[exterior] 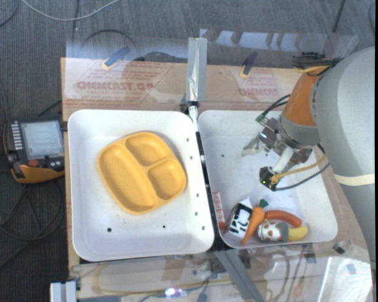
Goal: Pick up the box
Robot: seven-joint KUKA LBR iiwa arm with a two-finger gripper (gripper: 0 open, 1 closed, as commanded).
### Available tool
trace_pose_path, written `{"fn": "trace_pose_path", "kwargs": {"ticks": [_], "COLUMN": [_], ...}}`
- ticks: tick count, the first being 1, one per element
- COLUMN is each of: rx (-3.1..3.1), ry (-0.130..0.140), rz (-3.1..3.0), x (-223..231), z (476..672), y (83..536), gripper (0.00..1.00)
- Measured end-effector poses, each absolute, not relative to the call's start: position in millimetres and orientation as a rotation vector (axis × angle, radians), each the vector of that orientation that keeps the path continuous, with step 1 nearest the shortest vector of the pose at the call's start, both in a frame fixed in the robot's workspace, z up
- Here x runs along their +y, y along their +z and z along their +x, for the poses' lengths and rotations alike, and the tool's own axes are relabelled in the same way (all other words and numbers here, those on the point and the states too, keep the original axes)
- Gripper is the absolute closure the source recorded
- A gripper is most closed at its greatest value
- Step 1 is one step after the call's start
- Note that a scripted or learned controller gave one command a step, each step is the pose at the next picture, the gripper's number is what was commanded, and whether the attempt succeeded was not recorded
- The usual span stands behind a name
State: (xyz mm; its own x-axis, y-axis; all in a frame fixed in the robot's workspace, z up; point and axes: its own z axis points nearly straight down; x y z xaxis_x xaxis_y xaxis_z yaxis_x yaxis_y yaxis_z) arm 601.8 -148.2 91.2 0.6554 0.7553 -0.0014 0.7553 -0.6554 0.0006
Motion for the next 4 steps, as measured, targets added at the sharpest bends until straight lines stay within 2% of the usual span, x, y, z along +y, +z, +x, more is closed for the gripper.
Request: {"fn": "trace_pose_path", "kwargs": {"ticks": [1, 2, 3, 4], "rx": [1.227, 1.058, 1.058, 0.995], "ry": [-0.007, -0.005, -0.005, -0.008], "rz": [2.889, 2.961, 2.961, 2.977], "x": [-165.7, -144.6, -144.6, -162.8], "z": [634.6, 593.6, 593.7, 646.6], "y": [184.2, 92.1, 92.1, 162.5], "gripper": [0.0, 0.0, 0.0, 0.0]}}
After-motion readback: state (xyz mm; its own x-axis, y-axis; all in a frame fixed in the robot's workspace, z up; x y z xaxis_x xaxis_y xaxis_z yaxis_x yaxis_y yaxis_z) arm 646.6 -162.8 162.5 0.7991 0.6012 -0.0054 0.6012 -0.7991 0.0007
